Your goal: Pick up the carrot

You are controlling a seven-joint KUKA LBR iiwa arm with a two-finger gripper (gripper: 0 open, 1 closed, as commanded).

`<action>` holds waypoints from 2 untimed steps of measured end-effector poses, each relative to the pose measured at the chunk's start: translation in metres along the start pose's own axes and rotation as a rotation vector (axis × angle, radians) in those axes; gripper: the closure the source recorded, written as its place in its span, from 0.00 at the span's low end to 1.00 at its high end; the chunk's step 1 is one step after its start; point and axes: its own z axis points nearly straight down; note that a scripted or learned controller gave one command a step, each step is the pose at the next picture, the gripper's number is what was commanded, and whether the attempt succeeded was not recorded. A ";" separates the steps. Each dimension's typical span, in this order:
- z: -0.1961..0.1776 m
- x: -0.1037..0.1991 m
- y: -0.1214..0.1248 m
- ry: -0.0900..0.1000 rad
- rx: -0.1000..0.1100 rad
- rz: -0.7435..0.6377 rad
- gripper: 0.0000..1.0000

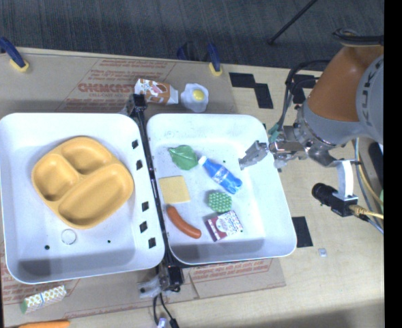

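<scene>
Although the gripper (250, 156) hung over the far right part of the right bin (282, 210), the carrot (183, 223) lay well apart from it: an orange-red stick near the bin's front left, slanting along the floor beside the wall the two bins share. Whether the gripper was clenched or released we could not tell, as it showed as one grey wedge, and we saw nothing held in it.

We judged the step in hand to be the approach. To do it well, the arm would have to cross the bin towards the front left, turn the wrist so the grip closes across the carrot's narrow width, not along its length, and come down over its middle.

The crowding was the trouble. A blue bottle (220, 173) and a green dotted piece (219, 200) lay between gripper and carrot, a yellow slice (175, 188) sat just behind it, and a red packet (224, 225) just to its right. The bin wall on the left left little room for a descent on that side.
</scene>
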 end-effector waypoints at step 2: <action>0.140 0.083 -0.015 -0.010 -0.029 0.174 0.00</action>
